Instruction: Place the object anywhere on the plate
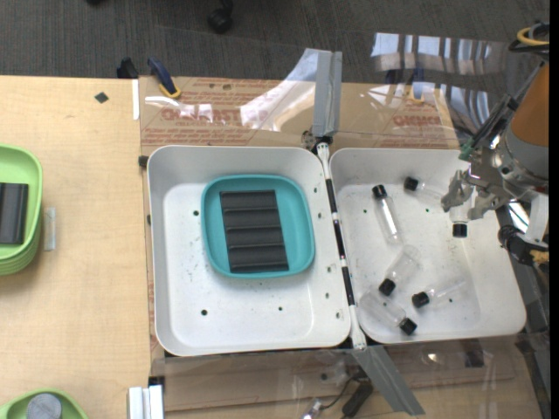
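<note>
A teal plate (258,225) with a dark ridged insert lies in the left white bin (175,260). Several clear vials with black caps lie scattered in the right white bin (489,312). One vial (385,213) is near the bin's upper middle, another (398,273) lies lower down, and a third (407,326) rests at the front wall. My gripper (467,201) hangs over the right side of the right bin, far from the plate. A small black-capped piece (459,230) sits just below it; I cannot tell whether they touch.
A grey divider (336,234) runs between the two bins. Green dishes (17,212) sit at the bench's left edge. Brown cardboard and clear plastic wrap (262,107) lie behind the bins. The arm's cables (515,243) hang at the right bin's outer wall.
</note>
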Tool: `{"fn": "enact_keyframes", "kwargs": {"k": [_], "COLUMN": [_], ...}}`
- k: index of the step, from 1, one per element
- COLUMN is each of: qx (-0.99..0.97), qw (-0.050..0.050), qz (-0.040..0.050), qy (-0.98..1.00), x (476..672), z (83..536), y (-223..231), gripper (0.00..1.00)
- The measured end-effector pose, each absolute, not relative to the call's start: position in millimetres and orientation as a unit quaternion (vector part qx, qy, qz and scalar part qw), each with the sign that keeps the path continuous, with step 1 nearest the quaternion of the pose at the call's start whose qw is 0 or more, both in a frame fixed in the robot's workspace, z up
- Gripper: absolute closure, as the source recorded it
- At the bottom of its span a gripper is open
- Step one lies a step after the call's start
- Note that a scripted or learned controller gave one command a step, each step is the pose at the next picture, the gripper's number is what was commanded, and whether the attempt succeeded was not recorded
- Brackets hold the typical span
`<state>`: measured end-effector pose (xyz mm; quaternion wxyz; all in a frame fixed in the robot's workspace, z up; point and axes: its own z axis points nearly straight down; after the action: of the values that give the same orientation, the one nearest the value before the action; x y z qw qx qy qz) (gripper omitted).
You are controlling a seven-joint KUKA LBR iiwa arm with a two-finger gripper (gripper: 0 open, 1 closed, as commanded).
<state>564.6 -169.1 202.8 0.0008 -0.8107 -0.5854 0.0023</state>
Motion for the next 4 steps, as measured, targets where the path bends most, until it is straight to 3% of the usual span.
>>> {"fn": "enact_keyframes", "kwargs": {"k": [1, 2, 3, 4], "qx": [-0.76, -0.729, -0.683, -0.675], "qw": [0.001, 0.0, 0.0, 0.0], "qz": [0.0019, 0.0015, 0.0012, 0.0013], "qy": [-0.65, -0.684, -0.73, -0.737], "x": [563.2, 609.3, 658.7, 658.9], "z": [219.9, 190.2, 190.8, 278.4], "y": [-105.8, -61.1, -3.0, 38.1], "gripper": [1.0, 1.0, 1.0, 1.0]}}
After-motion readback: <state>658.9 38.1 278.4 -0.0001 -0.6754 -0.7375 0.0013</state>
